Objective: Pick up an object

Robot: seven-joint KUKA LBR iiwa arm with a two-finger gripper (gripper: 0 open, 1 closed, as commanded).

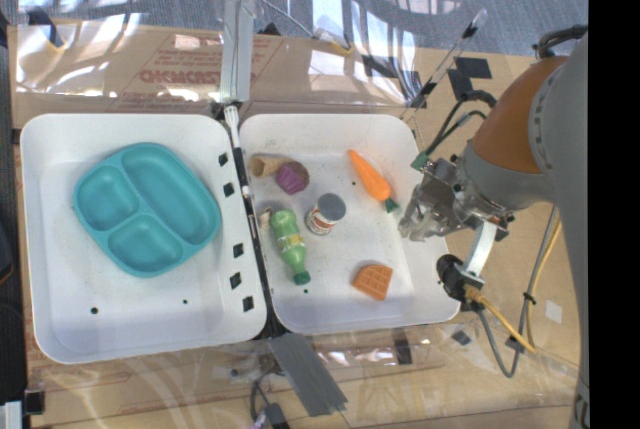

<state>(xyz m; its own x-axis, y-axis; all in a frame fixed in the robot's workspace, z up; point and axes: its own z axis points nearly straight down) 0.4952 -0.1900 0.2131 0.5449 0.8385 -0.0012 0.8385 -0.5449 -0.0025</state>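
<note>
Camera view puts the gripper (428, 214) at the right bin's (330, 317) right rim, its state unclear, holding nothing visible. Carrot (371, 176), bottle (288, 243), can (324, 214) and waffle (372, 280) all lie inside; picking is not yet done.

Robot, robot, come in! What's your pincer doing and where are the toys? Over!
Pincer at right bin's right edge, holding nothing seen. Carrot nearest; can, green bottle, waffle lying loose. Nothing blocking the carrot.
</note>
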